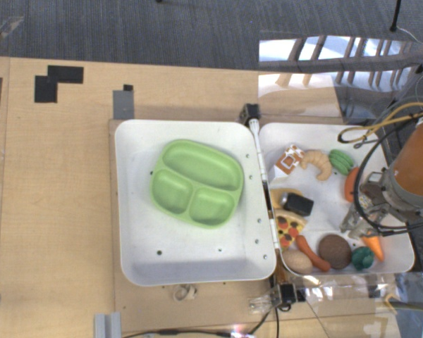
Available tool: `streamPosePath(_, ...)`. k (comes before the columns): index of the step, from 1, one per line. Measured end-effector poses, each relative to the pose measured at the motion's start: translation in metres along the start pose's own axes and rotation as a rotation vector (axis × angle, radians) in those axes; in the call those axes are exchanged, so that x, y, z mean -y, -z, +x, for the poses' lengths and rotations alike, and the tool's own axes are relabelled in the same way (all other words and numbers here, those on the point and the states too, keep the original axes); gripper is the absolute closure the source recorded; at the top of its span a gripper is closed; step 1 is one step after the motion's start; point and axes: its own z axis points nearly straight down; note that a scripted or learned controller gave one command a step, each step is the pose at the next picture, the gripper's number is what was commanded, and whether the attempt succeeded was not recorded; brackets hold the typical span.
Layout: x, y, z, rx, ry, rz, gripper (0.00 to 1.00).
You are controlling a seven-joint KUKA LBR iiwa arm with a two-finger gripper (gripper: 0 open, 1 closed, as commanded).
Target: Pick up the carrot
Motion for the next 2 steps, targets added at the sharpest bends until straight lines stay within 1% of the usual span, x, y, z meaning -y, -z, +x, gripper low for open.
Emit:
streamPosePath(1,0.000,0.000,0.000,0.000,0.000,-0.001,0.00)
streamPosePath(2,-0.015,-0.013,0.004,-0.010,-0.178,-0.007,0.00)
